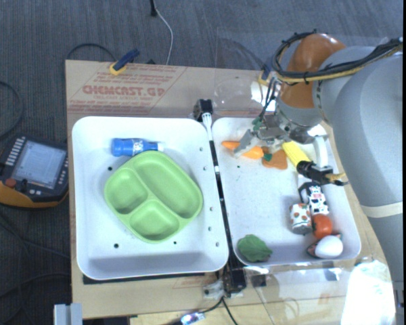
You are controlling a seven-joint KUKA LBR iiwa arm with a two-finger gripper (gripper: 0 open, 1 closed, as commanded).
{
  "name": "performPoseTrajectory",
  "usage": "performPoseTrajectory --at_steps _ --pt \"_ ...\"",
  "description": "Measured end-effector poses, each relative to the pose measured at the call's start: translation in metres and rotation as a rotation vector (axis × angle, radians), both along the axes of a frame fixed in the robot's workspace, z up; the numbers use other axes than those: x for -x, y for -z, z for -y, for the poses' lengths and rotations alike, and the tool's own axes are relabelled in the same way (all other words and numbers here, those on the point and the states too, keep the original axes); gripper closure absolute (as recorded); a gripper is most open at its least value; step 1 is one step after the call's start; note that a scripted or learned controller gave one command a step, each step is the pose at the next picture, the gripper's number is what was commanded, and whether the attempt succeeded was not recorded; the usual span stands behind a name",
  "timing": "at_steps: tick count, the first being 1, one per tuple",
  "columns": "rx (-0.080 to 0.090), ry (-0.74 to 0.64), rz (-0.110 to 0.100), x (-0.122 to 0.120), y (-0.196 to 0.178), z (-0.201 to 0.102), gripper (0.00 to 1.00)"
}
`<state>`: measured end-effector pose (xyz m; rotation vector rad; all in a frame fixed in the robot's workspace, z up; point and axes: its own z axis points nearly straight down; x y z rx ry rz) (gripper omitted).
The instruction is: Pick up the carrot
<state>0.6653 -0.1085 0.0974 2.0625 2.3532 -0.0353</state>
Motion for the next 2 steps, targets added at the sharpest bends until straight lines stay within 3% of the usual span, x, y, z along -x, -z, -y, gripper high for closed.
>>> performPoseTrajectory --at_steps 1,2 --pt "0.003 -0.006 -0.015 0.003 -0.004 0.001 1.00" --pt "-0.023 -0.159 0.006 0.030 -0.087 -0.049 1.00"
